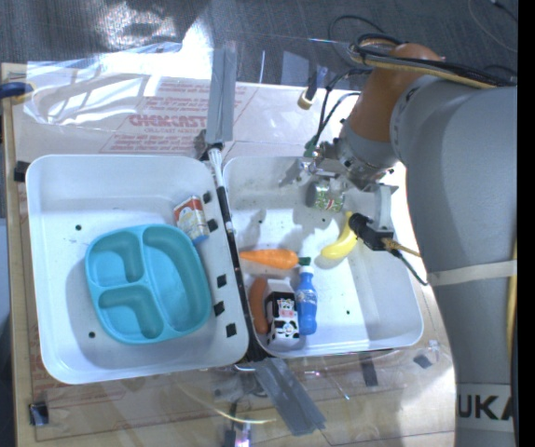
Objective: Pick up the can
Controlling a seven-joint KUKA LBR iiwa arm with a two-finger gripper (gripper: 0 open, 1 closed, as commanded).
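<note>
A small red-and-white can lies in the left bin, close to the divider and just behind the right corner of a blue divided plate. My gripper hangs low over the back of the right bin, well to the right of the can and apart from it. A yellow banana lies just in front of the gripper. The grey arm with its orange band reaches in from the right and covers the bin's back right corner.
The right bin holds an orange carrot, a blue bottle, a brown item and a black-and-white carton near the divider. A black cable plug hangs beside the banana. Clear plastic sheeting lies behind the bins.
</note>
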